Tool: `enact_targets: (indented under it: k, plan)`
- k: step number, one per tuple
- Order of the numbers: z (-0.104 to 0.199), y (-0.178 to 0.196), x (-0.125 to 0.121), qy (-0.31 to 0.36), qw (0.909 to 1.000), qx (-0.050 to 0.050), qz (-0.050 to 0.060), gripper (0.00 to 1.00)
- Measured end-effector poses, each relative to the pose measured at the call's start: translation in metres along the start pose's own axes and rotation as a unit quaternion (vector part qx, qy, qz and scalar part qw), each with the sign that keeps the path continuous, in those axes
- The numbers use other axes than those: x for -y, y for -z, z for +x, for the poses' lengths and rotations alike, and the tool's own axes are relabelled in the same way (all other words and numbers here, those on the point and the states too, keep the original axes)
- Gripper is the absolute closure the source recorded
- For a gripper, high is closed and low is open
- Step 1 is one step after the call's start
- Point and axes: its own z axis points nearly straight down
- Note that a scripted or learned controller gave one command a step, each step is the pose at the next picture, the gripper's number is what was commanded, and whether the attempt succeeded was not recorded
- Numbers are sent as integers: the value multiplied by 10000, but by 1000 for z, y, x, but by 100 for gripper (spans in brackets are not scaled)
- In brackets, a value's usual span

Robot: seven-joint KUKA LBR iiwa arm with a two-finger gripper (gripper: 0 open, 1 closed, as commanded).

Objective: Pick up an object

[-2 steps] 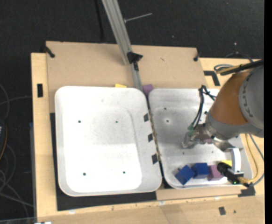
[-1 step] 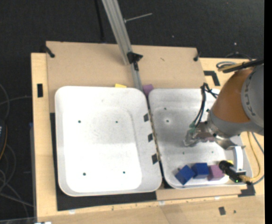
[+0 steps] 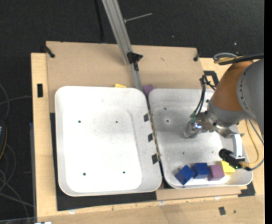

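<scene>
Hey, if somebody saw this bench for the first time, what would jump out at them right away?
Probably the grey arm with its orange band reaching in from the right, its claw low over the right bin. Next, the bright cluster along that bin's near edge: two blue blocks, a purple block and a yellow block. The big left bin fills the middle.

Grey arm (image 3: 250,90) with an orange band (image 3: 227,90), dark cables and metallic tool (image 3: 192,129).

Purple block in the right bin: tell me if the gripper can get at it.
Probably yes. The purple block lies uncovered from above, near the gripper, but a blue block and yellow block crowd its sides.
</scene>
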Motion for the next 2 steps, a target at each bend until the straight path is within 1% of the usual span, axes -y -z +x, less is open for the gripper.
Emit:
enact_targets:
  k: [1, 2]
  plan:
    - [0, 0, 2, 9, 10000, 9, 10, 0]
    - [-11, 1, 70, -40, 10000, 5, 3, 0]
